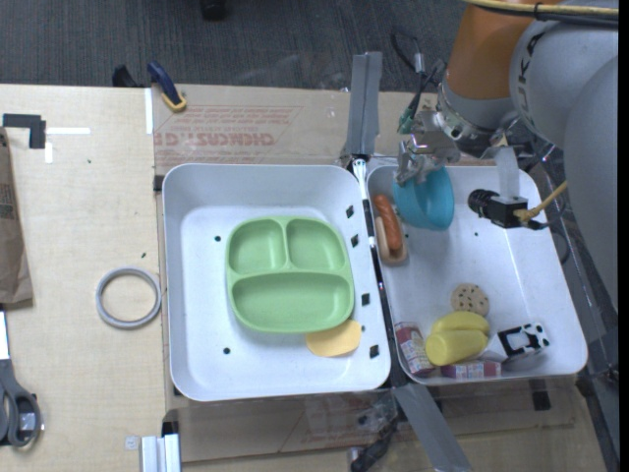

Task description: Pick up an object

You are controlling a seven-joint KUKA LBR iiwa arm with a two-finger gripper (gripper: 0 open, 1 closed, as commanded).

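Evidently the gripper [421,168] is clamped on the rim of the blue cup [428,202], which hangs just below it over the right bin [550,293]. Such an edge grip could let the cup swing and slip onto the hot dog [390,230] beside it.

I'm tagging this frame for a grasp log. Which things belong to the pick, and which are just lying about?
In the job:
end effector, at the blue cup's rim
blue cup
right bin

Lying about:
hot dog
cookie
yellow cup
green divided plate
tape ring
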